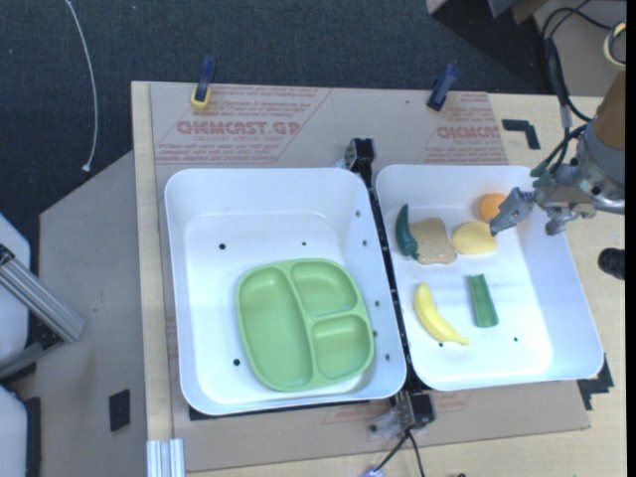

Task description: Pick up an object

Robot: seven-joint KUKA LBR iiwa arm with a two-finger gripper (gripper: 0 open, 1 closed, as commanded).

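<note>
Banana [438, 315] long axis slanting toward lower right, pincer [530, 214] spread wide, holding nothing

Bright even overhead light, soft faint shadows (mild glare on white bins [199, 207]), slightly soft focus

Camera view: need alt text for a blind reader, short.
The gripper hangs open above the right bin, near a lemon and an orange, holding nothing. That bin also has a banana, two green vegetables and a tan piece; the left bin holds a green divided tray.
</note>
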